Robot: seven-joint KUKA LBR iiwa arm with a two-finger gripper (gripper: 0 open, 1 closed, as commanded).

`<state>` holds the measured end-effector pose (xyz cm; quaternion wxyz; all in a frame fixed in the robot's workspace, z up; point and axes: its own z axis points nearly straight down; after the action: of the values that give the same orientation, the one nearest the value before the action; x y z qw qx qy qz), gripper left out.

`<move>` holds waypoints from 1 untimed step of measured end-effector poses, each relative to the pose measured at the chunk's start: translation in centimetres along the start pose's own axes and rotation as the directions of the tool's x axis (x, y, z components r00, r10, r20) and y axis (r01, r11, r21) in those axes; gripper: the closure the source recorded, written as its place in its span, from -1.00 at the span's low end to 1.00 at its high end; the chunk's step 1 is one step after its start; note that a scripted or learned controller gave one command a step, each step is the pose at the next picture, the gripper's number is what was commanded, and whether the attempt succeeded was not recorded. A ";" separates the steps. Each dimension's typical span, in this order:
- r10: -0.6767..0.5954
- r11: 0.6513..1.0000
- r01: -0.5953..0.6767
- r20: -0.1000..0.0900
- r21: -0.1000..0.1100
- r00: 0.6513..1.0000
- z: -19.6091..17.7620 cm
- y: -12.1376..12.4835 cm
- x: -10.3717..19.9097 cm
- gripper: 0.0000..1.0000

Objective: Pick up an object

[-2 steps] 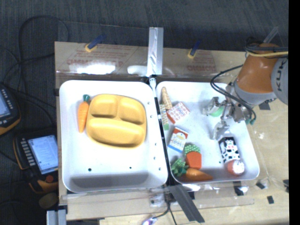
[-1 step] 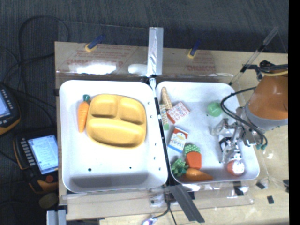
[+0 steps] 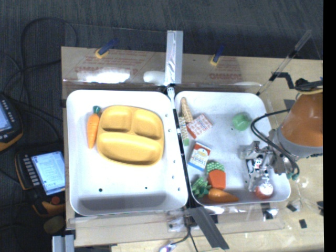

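Note:
My gripper [image 3: 257,168] hangs low over the right side of the right bin [image 3: 226,101], with the orange band of the arm just to its right. A small red and white object [image 3: 264,189] lies directly below it near the bin's front right corner. Further left in this bin lie a carrot [image 3: 219,196], a red and green strawberry-like toy [image 3: 215,175], a small juice carton [image 3: 199,157], a red and white packet [image 3: 200,126], a cone-shaped piece [image 3: 184,108] and a green round object [image 3: 241,121].
The left bin [image 3: 79,156] holds a yellow compartment tray [image 3: 129,134] and a carrot [image 3: 92,128] beside it. A metal divider post [image 3: 174,56] stands behind the bins. Cables and a handheld pendant [image 3: 44,172] sit off the bench to the left.

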<state>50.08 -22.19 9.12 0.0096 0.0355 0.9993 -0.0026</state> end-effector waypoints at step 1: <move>-0.028 1.000 0.028 0.001 0.002 1.000 0.0 -0.1 0.9 -1.00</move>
<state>49.21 -22.18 9.15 0.0102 0.0215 0.9997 -0.0037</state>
